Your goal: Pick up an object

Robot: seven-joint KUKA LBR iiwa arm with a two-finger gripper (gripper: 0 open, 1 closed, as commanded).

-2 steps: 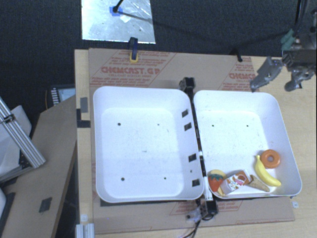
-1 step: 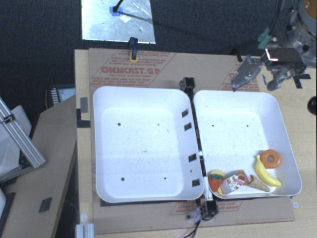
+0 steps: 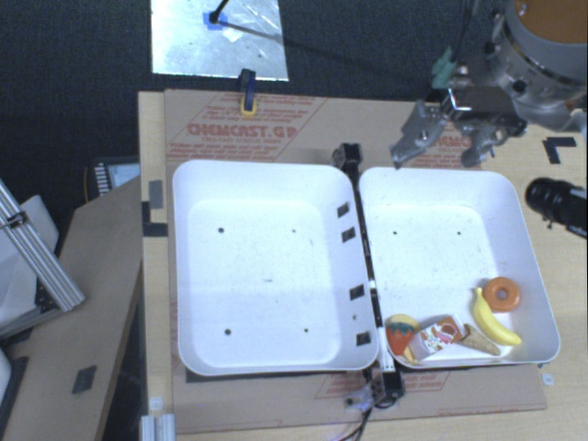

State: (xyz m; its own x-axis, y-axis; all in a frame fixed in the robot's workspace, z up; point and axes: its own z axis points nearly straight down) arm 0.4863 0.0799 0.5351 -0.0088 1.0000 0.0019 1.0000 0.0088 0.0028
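Stage: grasp not yet made; nothing is seen lifted, so the whole pick is judged left to do.
Gripper [image 3: 440,145]: held high over the far rim of the right bin [image 3: 432,211], above the desk [image 3: 248,127], well apart from every object.
Fingers [image 3: 415,142]: seen spread apart, released, with nothing between them; bare cardboard and bin rim are seen through the gap.
Arm [image 3: 542,35]: grey with an orange band, entering from the right, wrist tilted toward the bin.
Banana [image 3: 493,320]: lying well below and to the right of the fingers, in the near right corner of the right bin.
Orange ring [image 3: 502,293]: just beside the banana's upper end, touching or nearly so; which cannot be told.
Small carton [image 3: 435,337]: red and white, lying flat, far below the fingers, against the near wall.
Round orange fruit [image 3: 401,331]: touching the carton's left side, near the bin divider.
Brown piece [image 3: 480,341]: wedged between carton and banana; kind not clear.
Left bin [image 3: 253,265]: to the lower left of the fingers.
Left to do: a target is to be chosen, a descent into the near corner is needed, then closing and lifting.
Risk: objects are crowded against the wall, so a clean grasp is judged hard.
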